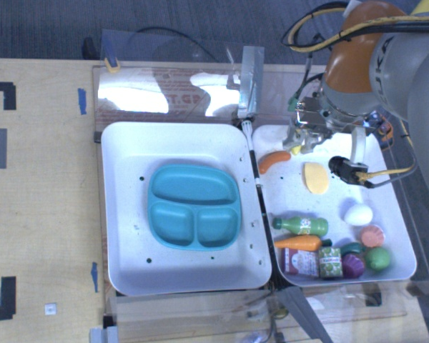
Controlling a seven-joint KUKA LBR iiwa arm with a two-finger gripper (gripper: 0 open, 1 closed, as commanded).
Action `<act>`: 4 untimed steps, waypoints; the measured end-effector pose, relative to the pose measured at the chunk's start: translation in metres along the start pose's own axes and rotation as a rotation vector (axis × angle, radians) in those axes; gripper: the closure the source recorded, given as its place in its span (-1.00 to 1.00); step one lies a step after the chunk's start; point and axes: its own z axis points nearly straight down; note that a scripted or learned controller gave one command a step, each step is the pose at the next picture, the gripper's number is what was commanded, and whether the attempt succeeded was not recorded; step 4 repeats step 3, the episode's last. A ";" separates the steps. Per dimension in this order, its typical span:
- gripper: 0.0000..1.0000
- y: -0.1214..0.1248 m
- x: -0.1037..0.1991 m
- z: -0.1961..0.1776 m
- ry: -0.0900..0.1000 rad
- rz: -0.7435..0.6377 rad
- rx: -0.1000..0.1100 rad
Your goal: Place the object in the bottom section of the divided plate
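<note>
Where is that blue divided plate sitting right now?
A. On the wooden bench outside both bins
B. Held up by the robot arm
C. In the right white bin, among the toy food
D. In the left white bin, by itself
D: the blue divided plate lies flat in the left bin, while the toy food, such as the green bottle, is in the right bin.

Grey arm (407, 56) — orange band (357, 27), looping yellow-black cables (322, 20)

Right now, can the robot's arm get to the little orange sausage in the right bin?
Probably yes. The end effector hangs just beside the sausage, which lies alone near the right bin's upper left corner, with nothing on top of it and the yellow piece apart.
</note>
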 end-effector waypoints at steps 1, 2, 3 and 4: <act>1.00 -0.020 0.070 0.002 0.004 0.047 0.002; 1.00 -0.063 0.131 -0.004 0.003 0.235 0.004; -1.00 -0.062 0.130 -0.004 0.002 0.237 0.004; -1.00 -0.062 0.130 -0.004 0.002 0.237 0.004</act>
